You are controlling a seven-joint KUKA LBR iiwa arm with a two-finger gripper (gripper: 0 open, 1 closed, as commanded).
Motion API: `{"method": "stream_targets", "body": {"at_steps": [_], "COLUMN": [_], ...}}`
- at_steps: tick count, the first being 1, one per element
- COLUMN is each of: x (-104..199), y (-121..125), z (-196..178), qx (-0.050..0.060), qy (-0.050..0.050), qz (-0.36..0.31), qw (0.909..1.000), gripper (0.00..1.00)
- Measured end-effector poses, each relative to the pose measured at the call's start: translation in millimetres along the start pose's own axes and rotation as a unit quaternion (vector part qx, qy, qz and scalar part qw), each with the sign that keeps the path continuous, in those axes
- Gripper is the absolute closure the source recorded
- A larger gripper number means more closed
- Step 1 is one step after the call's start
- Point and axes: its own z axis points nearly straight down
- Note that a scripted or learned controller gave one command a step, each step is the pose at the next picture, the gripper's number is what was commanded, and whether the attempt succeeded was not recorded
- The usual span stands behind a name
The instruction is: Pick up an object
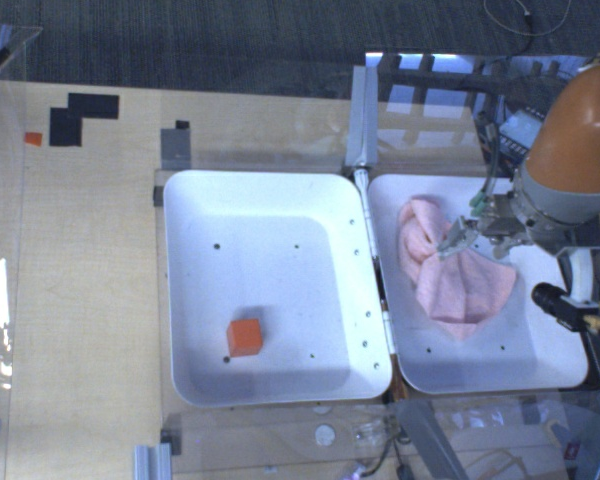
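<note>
A pink cloth (462,290) lies crumpled in the right bin (545,360), toward its left and middle. My gripper (457,241) is low over the cloth's upper part, reaching in from the right. Its fingers are shut on a fold of the cloth, and the fabric fans out downward from that pinched point. An orange cube (245,337) sits alone in the left bin (280,208), near its front left corner and far from the gripper.
The divider between the two bins (375,278) runs just left of the cloth. The orange-banded arm (580,138) covers the right bin's far right corner. Black and orange markers (75,118) lie on the bench at the far left.
</note>
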Motion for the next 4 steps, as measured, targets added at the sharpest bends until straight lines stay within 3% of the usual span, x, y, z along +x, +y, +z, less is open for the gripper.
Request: {"method": "stream_targets", "body": {"at_steps": [1, 3, 4], "x": [17.6, 14.8, 15.1], "y": [23.8, 90.2, 93.1], "z": [111.6, 118.4, 104.5], "qx": [-0.003, -0.005, -0.010], "qy": [0.000, -0.001, -0.003], "qz": [-0.004, -0.082, -0.084], "qw": [1.0000, 0.9966, 0.9964], "gripper": [0.00, 0.00, 1.00]}}
